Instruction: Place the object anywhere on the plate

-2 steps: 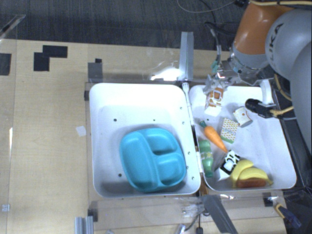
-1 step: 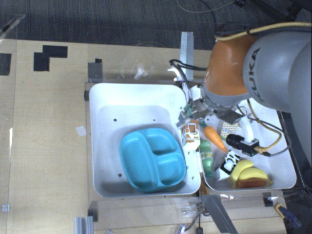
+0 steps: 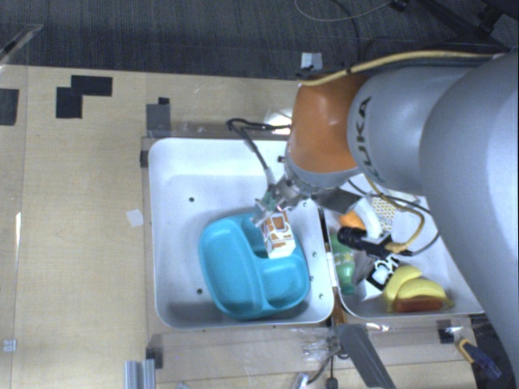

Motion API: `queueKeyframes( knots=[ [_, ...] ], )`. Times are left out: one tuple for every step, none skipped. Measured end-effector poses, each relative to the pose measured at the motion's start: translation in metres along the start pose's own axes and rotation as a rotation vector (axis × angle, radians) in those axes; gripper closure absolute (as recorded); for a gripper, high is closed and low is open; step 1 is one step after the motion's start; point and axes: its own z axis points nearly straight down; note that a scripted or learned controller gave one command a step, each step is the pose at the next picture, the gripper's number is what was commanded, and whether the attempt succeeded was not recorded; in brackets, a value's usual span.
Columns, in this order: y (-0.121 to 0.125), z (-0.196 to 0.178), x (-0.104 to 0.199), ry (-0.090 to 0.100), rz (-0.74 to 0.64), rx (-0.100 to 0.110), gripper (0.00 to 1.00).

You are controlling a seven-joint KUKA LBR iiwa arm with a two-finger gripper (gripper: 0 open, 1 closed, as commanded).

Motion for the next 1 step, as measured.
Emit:
queueKeyframes(
  knots=[
    [0.0000,-0.0004,-0.0006,0.000,0.001,-0.001,0.00]
  ],
)
